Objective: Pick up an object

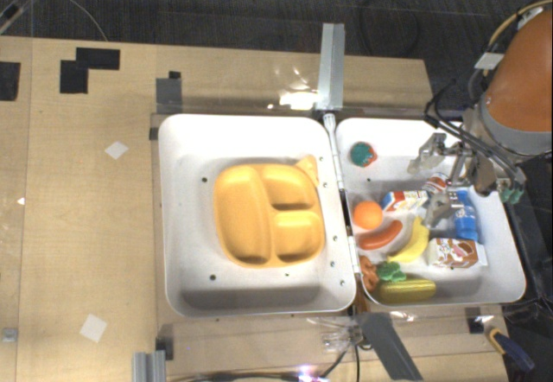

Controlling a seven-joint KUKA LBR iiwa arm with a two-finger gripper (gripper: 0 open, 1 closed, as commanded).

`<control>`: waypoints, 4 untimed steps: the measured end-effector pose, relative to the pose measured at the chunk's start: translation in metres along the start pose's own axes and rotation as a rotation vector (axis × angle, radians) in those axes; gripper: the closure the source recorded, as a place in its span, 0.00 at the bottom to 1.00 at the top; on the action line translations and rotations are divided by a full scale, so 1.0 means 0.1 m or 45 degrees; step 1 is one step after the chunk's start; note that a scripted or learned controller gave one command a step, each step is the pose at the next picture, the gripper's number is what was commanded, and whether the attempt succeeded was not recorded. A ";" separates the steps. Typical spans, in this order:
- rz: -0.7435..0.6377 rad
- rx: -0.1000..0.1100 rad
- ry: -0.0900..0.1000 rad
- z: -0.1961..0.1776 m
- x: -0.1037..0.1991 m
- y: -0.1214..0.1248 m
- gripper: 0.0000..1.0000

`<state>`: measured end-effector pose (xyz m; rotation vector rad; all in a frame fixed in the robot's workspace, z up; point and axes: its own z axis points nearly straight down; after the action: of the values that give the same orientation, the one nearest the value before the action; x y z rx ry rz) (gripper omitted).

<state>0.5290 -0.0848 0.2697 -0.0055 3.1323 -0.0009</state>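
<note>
The hand point(442, 188) hangs low in the right bin point(510, 272); I cannot tell its state. Beneath it lie a blue packet point(465, 216), a carton point(452, 253) with unreadable print, a banana point(418, 240) and an orange point(368, 214). At frame centre, the left bin point(186, 225) holds a yellow tray point(266, 214).

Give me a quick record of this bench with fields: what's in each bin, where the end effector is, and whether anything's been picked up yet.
left bin: one yellow divided tray, lying flat near the middle
right bin: a crowded pile of toy food and small packages, including an orange ball, a banana, a blue packet and a small green-and-red ball lying apart toward the far wall
end effector: over the right bin, low above the pile
fingers: state unclear from this angle
picked up: nothing visibly held
</note>
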 end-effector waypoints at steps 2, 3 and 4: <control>0.476 0.001 -0.007 1.81 -0.62 -0.45 0.00; 0.467 0.000 -0.023 1.66 -0.66 -0.44 1.00; 0.467 0.000 -0.022 1.66 -0.66 -0.43 0.00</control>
<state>0.5969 -0.1281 0.1039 0.5623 3.0639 0.0020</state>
